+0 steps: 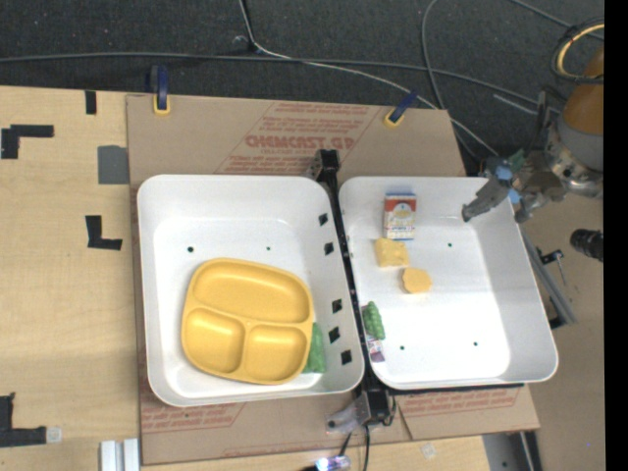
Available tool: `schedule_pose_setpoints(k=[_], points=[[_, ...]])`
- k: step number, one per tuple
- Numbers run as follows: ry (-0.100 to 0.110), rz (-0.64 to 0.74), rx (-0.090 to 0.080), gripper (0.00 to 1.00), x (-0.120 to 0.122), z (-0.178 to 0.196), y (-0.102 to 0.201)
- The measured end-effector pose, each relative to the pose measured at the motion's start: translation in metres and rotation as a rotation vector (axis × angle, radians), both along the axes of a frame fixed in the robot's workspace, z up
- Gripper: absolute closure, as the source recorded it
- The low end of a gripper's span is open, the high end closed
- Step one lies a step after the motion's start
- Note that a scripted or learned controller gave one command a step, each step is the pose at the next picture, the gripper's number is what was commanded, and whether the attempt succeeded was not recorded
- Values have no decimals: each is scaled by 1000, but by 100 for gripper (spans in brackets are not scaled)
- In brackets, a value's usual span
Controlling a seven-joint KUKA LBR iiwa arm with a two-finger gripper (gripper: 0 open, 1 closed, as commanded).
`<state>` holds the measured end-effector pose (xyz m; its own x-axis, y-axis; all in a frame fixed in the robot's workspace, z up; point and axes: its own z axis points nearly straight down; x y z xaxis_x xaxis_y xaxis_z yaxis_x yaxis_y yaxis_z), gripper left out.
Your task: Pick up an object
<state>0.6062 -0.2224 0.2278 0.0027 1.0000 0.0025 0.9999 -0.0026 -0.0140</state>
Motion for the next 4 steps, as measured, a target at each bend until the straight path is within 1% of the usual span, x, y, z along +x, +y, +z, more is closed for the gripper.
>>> schedule_pose_setpoints(k=[1,3,4], points=[[-13,3,-3,0,3,8,0],[-9,4,-3,0,2,-79,3],[-9,4,-3,0,-6,-126,4]])
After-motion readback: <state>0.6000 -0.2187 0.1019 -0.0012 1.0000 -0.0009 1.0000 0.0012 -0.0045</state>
